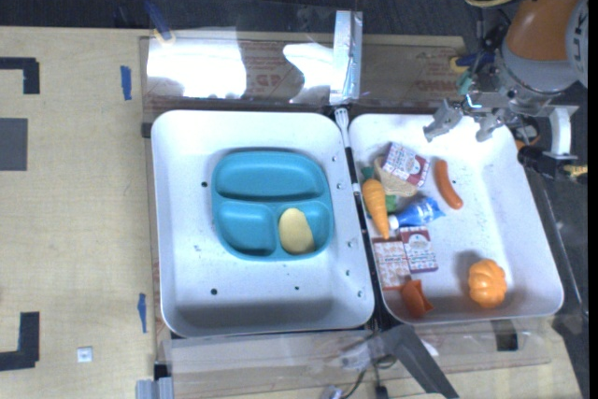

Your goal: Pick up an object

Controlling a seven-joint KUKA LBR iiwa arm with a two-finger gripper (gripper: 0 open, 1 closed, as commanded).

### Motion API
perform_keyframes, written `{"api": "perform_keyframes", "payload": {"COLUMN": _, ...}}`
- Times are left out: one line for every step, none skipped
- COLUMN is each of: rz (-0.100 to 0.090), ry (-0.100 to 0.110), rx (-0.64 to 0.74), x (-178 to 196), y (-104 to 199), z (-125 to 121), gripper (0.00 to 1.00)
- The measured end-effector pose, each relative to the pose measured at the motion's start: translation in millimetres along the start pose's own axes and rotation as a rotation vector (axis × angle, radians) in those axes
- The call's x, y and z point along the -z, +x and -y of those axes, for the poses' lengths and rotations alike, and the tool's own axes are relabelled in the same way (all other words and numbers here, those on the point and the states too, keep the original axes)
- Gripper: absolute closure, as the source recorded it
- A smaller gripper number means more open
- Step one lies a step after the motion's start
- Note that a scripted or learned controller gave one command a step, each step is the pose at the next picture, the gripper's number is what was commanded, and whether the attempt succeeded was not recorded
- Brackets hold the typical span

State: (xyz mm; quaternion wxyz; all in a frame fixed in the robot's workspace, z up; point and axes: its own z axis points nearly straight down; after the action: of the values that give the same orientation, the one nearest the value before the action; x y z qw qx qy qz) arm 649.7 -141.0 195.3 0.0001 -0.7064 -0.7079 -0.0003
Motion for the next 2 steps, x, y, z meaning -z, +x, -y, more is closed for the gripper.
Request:
{"api": "perform_keyframes", "payload": {"rz": -0.001, "ry": 0.006, "rx": -0.101, "x": -64, "y": 9, "z": -16, "gripper": 0.00}}
{"api": "perform_keyframes", "payload": {"rz": 0.003, "ry": -0.033, "rx": -0.091, "x": -93, "y": 11, "z": 6, "gripper": 0.00}}
